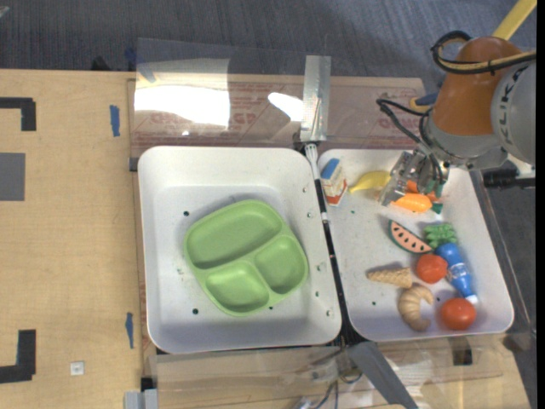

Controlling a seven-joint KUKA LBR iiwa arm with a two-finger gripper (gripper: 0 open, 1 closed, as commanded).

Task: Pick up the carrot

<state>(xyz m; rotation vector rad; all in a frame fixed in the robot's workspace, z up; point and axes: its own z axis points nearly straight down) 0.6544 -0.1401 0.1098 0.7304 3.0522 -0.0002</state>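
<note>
The carrot is small and orange with a green top. It lies near the back of the right bin. My gripper hangs right over it, reaching in from the upper right under the orange band of the arm. The fingers stand apart on either side of the carrot's ends, so the gripper is open. The carrot rests at the fingertips and looks to be on the bin floor. Part of it is covered by the gripper body.
Around the carrot are a yellow banana, a milk carton, a watermelon slice, a green vegetable, a blue bottle, two red tomatoes, a cone and a croissant. The left bin holds a green divided plate.
</note>
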